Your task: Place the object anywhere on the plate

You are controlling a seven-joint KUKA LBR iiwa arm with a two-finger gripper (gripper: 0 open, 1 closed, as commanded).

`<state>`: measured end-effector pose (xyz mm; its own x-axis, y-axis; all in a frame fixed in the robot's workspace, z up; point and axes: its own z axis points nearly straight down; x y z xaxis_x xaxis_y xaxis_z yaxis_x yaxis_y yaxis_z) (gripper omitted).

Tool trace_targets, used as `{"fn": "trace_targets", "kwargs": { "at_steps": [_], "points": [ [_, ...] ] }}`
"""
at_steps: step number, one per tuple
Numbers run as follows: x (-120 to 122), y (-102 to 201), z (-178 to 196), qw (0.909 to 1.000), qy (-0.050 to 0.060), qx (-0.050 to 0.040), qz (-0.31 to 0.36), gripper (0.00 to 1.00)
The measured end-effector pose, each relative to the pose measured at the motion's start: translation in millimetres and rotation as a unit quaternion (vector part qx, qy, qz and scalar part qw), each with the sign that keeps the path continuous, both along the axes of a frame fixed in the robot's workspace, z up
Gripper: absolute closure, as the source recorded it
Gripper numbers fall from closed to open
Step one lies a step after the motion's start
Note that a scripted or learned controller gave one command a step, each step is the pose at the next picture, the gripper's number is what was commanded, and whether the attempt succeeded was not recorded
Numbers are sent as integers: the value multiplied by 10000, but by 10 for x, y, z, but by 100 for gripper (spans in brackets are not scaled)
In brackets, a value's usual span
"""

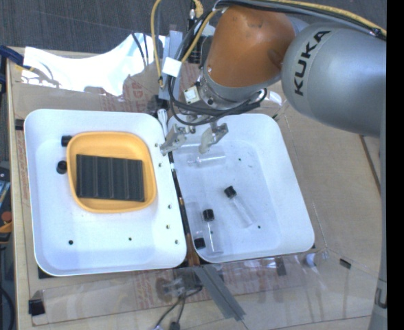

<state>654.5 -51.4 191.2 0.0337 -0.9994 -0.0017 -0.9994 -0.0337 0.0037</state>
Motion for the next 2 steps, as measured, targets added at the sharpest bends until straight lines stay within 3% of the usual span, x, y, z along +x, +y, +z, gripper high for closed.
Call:
{"fn": "trace_targets", "kwargs": {
  "at_steps": [1, 2],
  "points": [
    [-103, 197, 347, 9998, -25, -3, -189, 0],
    [20, 766, 103, 9953, -25, 6, 972, 0]
  ]
}}
